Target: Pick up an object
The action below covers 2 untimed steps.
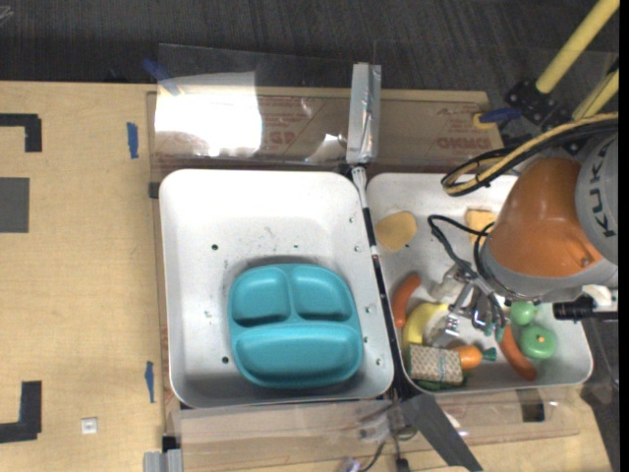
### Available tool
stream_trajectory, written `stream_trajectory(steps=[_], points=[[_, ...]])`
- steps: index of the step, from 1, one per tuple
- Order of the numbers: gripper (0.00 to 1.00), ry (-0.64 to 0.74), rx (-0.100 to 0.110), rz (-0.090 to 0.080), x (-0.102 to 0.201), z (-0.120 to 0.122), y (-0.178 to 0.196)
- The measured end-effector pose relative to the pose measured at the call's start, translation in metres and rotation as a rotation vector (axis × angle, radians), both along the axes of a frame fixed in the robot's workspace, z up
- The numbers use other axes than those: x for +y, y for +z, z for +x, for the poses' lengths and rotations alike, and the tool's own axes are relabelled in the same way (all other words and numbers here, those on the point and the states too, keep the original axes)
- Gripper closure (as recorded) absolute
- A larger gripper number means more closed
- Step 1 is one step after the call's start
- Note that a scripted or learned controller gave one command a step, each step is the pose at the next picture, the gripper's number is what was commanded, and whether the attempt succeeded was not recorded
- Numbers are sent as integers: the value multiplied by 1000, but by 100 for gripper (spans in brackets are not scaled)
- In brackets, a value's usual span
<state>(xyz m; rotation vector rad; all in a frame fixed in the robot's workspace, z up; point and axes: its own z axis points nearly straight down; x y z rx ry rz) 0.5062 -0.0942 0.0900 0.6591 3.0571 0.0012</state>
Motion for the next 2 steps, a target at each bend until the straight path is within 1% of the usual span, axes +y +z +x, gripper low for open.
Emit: stream_trajectory(steps=[1,2], points=[[0,36,5,1,-36,74,29],[0,-110,6,1,-88,118,22]])
